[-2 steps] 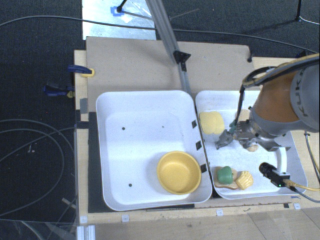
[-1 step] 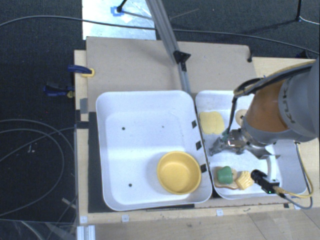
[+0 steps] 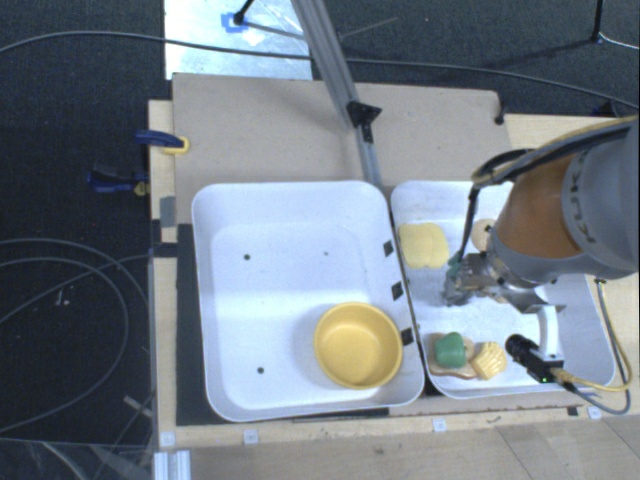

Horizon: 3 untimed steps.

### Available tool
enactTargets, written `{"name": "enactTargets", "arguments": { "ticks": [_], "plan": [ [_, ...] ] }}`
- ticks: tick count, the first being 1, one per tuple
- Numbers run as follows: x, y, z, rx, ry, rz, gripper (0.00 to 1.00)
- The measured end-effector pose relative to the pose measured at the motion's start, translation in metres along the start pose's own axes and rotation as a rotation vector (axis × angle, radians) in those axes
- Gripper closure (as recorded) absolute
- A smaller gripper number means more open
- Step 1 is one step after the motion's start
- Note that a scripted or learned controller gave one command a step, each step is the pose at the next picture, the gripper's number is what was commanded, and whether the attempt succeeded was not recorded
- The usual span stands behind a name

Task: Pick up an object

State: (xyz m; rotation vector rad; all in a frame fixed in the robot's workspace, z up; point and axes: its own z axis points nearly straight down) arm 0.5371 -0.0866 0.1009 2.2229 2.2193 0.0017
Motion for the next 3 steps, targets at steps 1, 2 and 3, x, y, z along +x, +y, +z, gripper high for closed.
{"name": "enactTargets", "arguments": {
  "ticks": [1,2,3],
  "plan": [
    [-0.001,0.01,-0.061,-0.006,-0.002,-0.006,1.0],
    [-0.001,0.003,-0.109,-0.005,-0.001,-0.006,1.0],
    [-0.001,0.004,-0.111,-0.001,0.0,-0.006,1.0]
  ]
}}
